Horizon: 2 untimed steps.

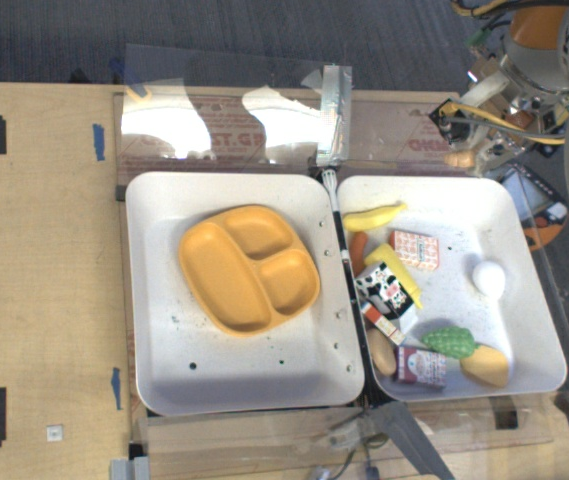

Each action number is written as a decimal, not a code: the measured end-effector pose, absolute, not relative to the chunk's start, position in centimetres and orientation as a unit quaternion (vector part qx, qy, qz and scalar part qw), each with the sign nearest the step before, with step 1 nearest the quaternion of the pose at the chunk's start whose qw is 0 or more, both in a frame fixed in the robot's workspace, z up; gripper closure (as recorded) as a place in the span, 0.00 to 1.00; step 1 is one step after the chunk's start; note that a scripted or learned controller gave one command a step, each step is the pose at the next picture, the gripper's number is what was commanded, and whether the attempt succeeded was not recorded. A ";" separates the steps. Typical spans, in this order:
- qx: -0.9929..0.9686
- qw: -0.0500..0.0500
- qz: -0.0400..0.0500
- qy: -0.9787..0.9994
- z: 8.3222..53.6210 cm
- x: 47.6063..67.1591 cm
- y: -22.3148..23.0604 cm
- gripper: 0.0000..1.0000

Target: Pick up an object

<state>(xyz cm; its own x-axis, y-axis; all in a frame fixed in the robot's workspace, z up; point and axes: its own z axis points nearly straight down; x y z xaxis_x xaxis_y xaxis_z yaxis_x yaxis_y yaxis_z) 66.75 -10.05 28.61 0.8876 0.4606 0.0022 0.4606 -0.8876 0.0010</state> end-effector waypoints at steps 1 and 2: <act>0.972 0.000 -0.001 0.237 28.5 66.7 -10.1 0.00; 0.994 -0.002 -0.006 0.109 14.3 64.0 -15.1 0.00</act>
